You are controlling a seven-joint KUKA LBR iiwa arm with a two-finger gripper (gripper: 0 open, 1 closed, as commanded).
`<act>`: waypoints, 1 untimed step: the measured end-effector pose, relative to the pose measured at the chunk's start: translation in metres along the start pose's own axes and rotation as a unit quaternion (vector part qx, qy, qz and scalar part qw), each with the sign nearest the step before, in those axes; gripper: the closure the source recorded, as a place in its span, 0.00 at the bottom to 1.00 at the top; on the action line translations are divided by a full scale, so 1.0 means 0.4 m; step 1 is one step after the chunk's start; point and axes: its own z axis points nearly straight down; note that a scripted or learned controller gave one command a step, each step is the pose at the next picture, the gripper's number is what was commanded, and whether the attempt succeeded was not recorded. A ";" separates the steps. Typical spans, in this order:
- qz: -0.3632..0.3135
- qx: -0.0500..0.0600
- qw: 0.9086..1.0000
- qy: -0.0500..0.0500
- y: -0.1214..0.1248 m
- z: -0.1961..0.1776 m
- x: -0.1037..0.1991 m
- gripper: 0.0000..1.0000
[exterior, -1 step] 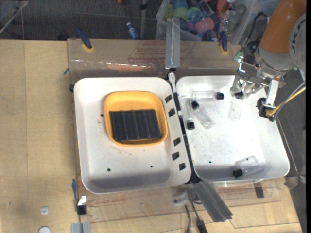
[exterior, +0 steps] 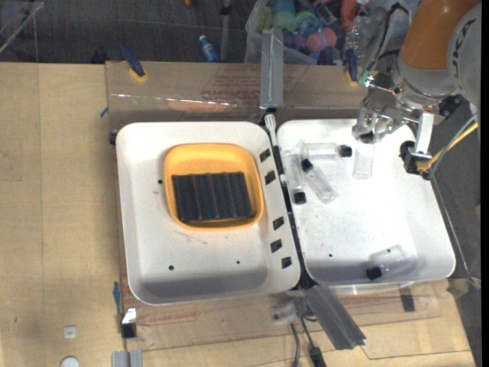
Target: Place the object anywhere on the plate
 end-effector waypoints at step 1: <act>-0.028 -0.001 1.000 0.000 -0.009 -0.058 0.026 1.00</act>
